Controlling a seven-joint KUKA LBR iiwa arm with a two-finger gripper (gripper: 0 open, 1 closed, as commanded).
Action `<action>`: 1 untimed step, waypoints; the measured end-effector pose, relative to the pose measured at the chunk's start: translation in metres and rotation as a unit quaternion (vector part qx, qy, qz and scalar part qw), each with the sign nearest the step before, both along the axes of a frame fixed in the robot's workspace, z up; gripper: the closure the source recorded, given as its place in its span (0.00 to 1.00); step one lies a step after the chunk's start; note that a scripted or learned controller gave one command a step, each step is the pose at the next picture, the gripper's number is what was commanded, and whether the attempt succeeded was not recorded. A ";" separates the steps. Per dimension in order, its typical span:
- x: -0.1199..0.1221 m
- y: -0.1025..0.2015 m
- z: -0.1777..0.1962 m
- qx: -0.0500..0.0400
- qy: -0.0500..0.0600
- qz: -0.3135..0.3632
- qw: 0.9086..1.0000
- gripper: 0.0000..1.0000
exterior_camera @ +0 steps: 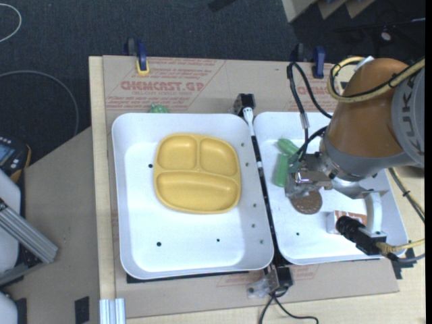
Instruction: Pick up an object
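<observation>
In the right bin (pixel 317 245):
End effector (pixel 302 179): grip state cannot be told
Green object (pixel 283 160): at its 11 o'clock, just beside
Brown disc (pixel 308 203): at its 5 o'clock, near

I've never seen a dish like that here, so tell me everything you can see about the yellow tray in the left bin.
The yellow tray is a rounded, squarish divided plate, seemingly smooth matte plastic. Raised ridges split it into three compartments: two small ones toward the far side, one wide one nearer the camera. It lies flat and upright on the floor of the left bin, near its far half, apart from the walls. Nothing else touches it.
</observation>
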State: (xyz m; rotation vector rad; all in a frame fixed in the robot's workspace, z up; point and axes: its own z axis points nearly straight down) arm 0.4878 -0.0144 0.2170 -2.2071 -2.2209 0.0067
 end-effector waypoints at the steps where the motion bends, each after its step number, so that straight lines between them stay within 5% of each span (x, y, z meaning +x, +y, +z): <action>1: -0.003 0.063 0.110 0.000 -0.011 0.002 1.000 1.00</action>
